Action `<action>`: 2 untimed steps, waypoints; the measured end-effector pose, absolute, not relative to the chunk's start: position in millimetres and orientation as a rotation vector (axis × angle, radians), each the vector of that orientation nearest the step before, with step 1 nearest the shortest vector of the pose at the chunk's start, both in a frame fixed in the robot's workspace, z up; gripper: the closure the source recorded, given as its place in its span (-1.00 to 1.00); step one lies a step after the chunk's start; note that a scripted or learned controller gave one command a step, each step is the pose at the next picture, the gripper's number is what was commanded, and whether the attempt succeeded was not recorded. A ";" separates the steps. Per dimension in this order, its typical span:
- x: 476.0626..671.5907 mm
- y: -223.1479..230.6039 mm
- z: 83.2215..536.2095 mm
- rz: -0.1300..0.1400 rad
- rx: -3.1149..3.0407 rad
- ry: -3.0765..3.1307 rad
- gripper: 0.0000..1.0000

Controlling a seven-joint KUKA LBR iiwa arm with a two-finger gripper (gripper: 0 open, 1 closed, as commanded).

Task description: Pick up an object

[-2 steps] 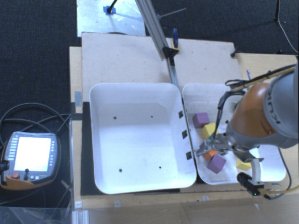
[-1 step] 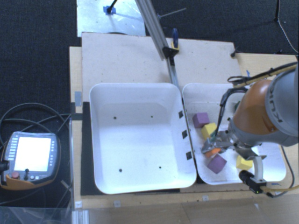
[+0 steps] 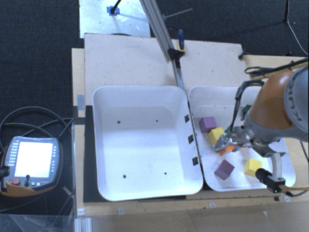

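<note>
The gripper (image 3: 227, 143) sits low in the right bin (image 3: 212, 96), its metal fingers over an orange piece (image 3: 227, 149); whether they grip it I cannot tell. Around it lie two yellow blocks (image 3: 216, 135) (image 3: 252, 166) and two purple blocks (image 3: 207, 123) (image 3: 224, 169). The left bin (image 3: 140, 144) offers open floor.

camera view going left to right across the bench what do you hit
teach pendant → left bin → purple block → dark purple block → yellow block
</note>
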State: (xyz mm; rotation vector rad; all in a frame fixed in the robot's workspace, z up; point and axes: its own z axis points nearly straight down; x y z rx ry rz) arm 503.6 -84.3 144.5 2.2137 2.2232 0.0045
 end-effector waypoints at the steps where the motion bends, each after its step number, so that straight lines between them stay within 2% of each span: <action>1: 506.8 -93.3 204.2 0.007 2.212 2.221 1.00; 2: 508.0 -93.4 216.5 0.003 2.215 2.225 1.00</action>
